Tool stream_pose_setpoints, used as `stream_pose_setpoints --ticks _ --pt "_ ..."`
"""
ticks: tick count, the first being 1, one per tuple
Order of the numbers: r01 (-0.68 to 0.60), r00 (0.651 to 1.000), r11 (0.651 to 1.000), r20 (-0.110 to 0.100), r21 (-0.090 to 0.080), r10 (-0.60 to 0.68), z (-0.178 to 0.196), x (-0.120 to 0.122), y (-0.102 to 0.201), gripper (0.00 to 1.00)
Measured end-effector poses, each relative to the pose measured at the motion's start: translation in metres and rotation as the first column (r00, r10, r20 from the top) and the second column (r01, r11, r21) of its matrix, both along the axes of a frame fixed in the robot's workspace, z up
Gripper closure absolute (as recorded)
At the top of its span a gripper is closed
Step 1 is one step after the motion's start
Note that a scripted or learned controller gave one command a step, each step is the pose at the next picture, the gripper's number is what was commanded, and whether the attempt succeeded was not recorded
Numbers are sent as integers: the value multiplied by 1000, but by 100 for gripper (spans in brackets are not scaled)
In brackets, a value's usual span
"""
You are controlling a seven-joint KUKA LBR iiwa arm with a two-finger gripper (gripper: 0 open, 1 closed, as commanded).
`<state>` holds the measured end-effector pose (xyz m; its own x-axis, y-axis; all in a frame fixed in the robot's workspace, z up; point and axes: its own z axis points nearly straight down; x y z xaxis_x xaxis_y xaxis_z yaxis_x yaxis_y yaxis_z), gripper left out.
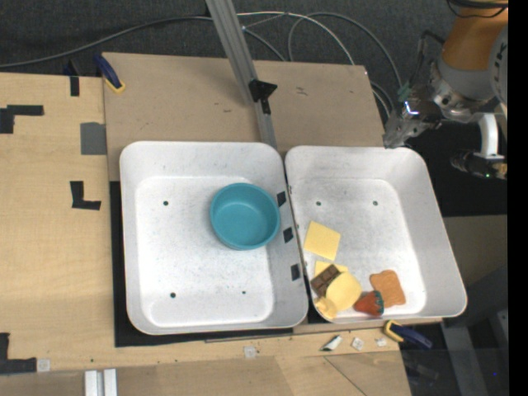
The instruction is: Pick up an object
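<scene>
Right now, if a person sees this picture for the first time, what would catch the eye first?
Most likely the teal bowl, alone in the left bin. Next comes the small heap of yellow, brown and orange pieces near the front of the right bin. The gripper hangs past that bin's far right corner.

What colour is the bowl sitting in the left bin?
Teal blue, inside and out. The bowl shows clearly in the camera view, near the left bin's right side.
</scene>
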<state>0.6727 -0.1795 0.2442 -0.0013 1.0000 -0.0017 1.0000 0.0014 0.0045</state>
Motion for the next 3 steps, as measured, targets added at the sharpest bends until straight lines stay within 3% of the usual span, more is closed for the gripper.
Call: stream_pose_setpoints --ticks 1,3 --pt "0 1000 1000 -3 2 0 16 0 0 100" --pt "-5 1000 1000 -8 4 5 5 -54 112 100"
